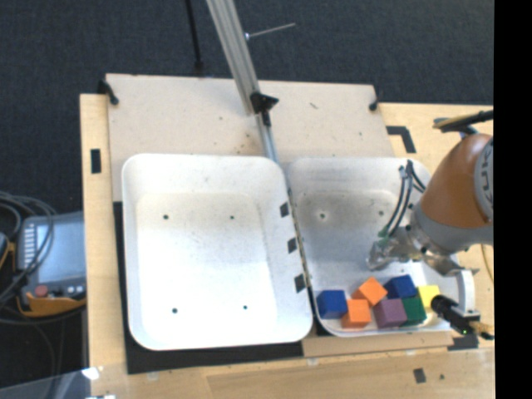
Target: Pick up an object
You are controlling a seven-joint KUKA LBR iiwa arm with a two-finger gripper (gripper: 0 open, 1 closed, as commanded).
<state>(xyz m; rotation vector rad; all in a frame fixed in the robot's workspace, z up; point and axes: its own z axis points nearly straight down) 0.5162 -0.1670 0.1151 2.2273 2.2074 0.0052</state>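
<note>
Blocks clustered in near corner of right bin [332, 181]: blue block [332, 302], orange block [372, 290], second orange block [357, 312], purple block [389, 312], green block [414, 310], dark blue block [401, 287], yellow block [429, 295]. Gripper [381, 258] low over bin floor, just beside cluster; finger state cannot be told. Left bin [208, 248] alongside.

My two-finger gripper [384, 256] is too blurred to read. My grey-and-orange arm [457, 194] covers the right white bin's [332, 189] far-right wall and runs off frame.
</note>
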